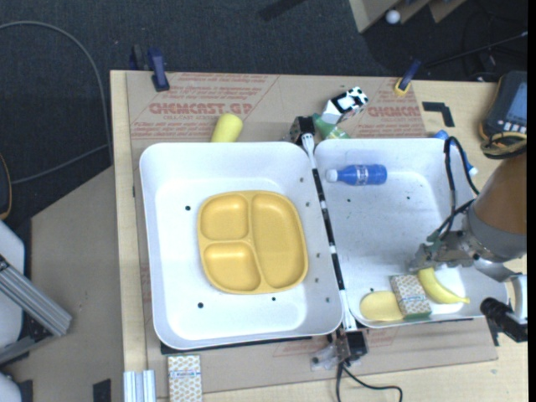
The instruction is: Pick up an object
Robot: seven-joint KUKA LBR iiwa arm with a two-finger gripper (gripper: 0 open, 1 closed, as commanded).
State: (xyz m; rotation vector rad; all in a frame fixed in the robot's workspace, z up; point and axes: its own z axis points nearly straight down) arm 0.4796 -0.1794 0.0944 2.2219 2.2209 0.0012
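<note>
Your pincer (437, 260) hovers over the curved yellow plastic banana (439, 287), grip state unclear; next, descend and close squarely.

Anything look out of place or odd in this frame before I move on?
Yes: a yellow cylinder and a black-and-white toy lie on the bench outside the bins, behind their far rims. The blue bottle lies on its side in the right bin.

**Even overhead light, slightly soft picture**

Bright, diffuse light falls from above. The white bins (167, 308) glare nearly featureless; shadows are faint and short. The arm (502, 212) at right is blurred, and fine detail is soft throughout.
</note>
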